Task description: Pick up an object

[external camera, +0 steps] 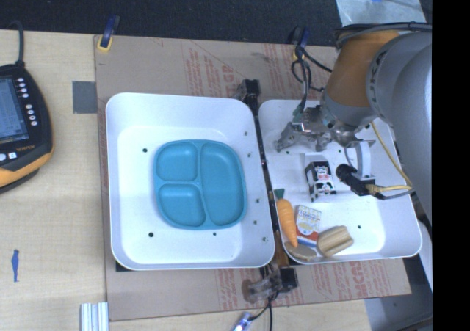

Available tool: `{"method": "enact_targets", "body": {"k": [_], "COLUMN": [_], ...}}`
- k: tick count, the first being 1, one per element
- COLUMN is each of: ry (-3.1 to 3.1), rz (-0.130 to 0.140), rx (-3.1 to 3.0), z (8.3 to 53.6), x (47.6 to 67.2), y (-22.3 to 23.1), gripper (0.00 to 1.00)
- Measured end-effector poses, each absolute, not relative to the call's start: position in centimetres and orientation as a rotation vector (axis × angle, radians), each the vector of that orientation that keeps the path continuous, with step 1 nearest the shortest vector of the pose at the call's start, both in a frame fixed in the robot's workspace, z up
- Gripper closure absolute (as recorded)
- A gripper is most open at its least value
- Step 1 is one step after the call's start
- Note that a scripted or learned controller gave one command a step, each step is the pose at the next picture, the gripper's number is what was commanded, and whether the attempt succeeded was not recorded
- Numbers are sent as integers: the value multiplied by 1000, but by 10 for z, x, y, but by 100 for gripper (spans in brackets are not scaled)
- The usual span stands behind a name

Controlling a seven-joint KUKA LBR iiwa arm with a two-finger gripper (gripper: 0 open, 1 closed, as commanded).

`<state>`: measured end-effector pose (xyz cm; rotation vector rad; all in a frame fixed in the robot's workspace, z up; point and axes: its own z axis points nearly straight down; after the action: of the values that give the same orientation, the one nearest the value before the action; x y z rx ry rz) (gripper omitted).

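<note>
My arm [382,80] reaches in from the right, over the right bin [393,245]. My jaws hang over the middle of that bin; the tool [321,178] reads as a small black-and-white block pointing down, with the metal wrist bracket [312,131] just above it toward the bin's far side. I cannot tell whether the jaws are spread or pressed together (the view looks down on them and the tips are not separable), and nothing is visibly pinched between them.

Candidate objects all sit in the near part of the right bin. A carrot [287,222] lies along the left wall, close to the divider between bins. Just right of it is a small packet [308,219], white with coloured print. A tan cylinder [334,241] lies on its side at the near edge, touching the packet's lower corner or just beside it. The jaws are near these three but apart from them, on the far side.

Left bin [125,245] holds a blue divided plate [200,183], lying flat near the centre.

A pendant [18,124] with a screen rests on the surface at far left.
</note>
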<state>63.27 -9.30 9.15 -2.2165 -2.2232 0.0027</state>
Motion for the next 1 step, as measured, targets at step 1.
{"method": "enact_targets", "body": {"k": [1], "ry": [-2224], "rz": [6], "rx": [-2215], "z": [91], "x": [574], "y": [-122], "gripper": [0]}}
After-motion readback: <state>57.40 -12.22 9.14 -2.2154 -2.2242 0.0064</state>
